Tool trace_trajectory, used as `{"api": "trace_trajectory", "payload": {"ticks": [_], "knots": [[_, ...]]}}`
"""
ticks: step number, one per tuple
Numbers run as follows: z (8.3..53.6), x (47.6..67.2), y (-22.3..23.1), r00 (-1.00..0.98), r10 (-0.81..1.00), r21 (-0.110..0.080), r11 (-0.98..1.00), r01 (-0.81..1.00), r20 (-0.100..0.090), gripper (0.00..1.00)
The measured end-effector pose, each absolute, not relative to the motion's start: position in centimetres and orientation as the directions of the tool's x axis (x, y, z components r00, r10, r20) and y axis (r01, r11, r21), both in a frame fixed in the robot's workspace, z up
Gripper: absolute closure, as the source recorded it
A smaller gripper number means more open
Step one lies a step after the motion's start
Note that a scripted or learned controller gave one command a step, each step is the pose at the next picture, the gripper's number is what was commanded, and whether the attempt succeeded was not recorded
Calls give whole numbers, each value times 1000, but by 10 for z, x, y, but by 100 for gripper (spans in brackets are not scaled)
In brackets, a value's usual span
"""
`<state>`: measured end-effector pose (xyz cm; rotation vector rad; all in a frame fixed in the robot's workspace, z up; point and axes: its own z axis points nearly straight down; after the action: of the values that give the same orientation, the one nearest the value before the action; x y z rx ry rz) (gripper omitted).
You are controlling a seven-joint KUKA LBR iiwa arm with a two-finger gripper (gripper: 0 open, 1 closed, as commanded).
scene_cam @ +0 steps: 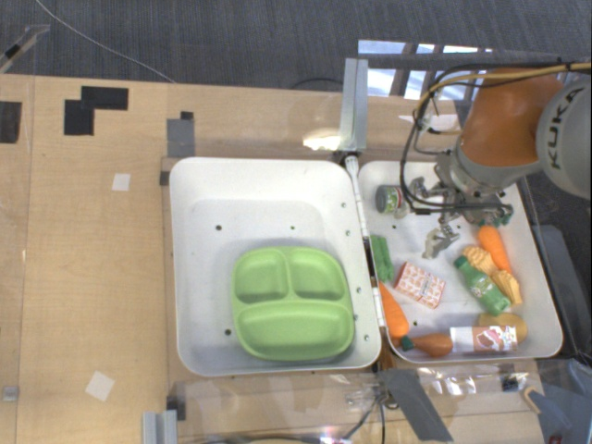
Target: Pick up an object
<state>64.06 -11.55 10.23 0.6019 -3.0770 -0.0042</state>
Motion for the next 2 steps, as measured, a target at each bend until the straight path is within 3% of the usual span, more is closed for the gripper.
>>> {"api": "trace_trajectory", "payload": {"ticks": [1,2], "knots": [[89,655,-102,-911,-409,7,912,-409,43,0],[89,658,-99,-937,-343,7,939,-344,58,0]]}}
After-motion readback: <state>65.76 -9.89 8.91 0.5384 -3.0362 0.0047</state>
